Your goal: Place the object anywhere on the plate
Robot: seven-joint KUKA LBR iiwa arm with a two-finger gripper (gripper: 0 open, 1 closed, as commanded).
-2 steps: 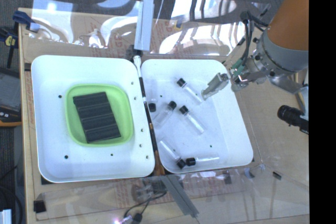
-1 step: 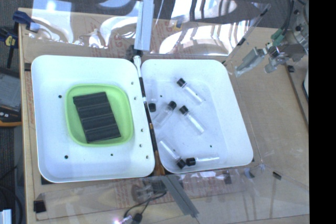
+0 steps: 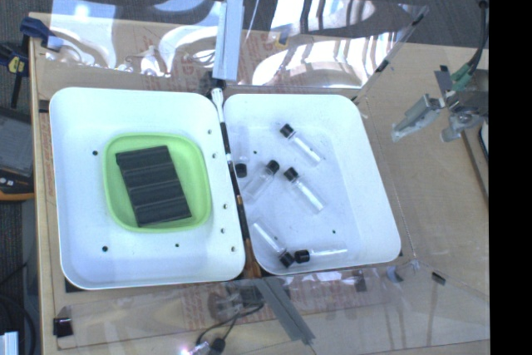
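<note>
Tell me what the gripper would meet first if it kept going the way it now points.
The gripper points left and slightly down, toward the right bin. Its near rim probably comes first, then the vials inside; depth is unclear from this slanted view.

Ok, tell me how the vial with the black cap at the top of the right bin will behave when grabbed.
The vial looks like a thin clear cylinder lying on its side, so it will probably roll if nudged. Its smooth clear wall may slip between fingers. It seems small and light, possibly fragile if glass. It lies apart from the others in the right bin.
</note>
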